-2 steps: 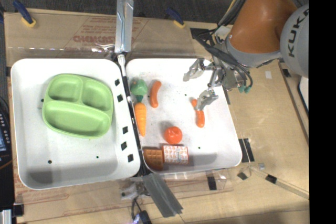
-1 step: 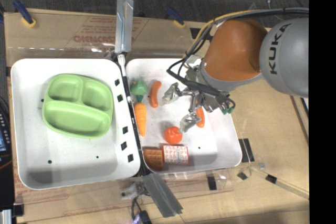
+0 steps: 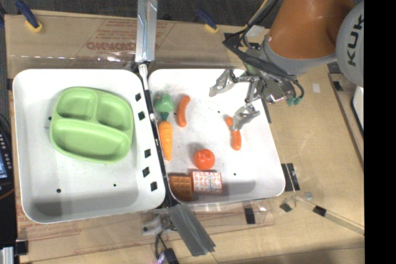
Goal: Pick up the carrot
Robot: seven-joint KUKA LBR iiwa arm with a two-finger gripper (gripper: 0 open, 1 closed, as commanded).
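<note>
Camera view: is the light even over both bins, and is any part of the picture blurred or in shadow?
In the camera view the light is soft and mostly even; grey shadow lies along the near inner wall of the left bin and of the right bin. The carrot looks sharp, while the gripper is slightly blurred.

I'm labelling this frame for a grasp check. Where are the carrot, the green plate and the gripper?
carrot [image 3: 166, 140]: camera view, middle of its orange body.
green plate [image 3: 93, 123]: camera view, ridge between its compartments.
gripper [image 3: 235, 99]: camera view, midway between its fingertips.
</note>
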